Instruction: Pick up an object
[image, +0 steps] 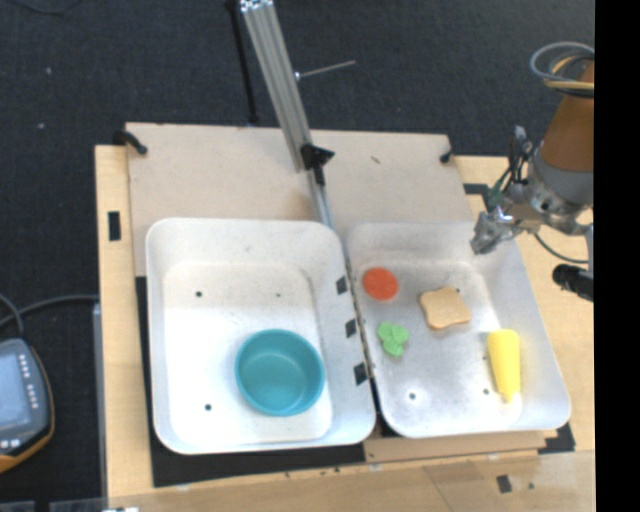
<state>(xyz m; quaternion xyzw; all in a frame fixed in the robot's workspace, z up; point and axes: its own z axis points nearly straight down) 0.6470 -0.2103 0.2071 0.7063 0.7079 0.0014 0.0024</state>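
- A teal bowl (280, 372) sits in the left bin (180, 250).
- The right bin (540, 400) holds an orange ball (380, 284), green toy (393, 339), toast piece (444, 308) and yellow corn (504, 364).
- The hand (487, 235) hovers at that bin's far right corner, carrying nothing visible; its spread I cannot tell.

Both white bins, the left bin (180, 250) and the right bin (540, 400), look like matt plastic, faintly speckled. The teal bowl (280, 372) has a smooth plastic sheen. The surface (220, 165) resembles pale, dull wood board. A ribbed metal rail (278, 80) at upper centre shines softly. The yellow piece (504, 362) looks like glossy plastic; the tan slice (444, 308) looks matt.
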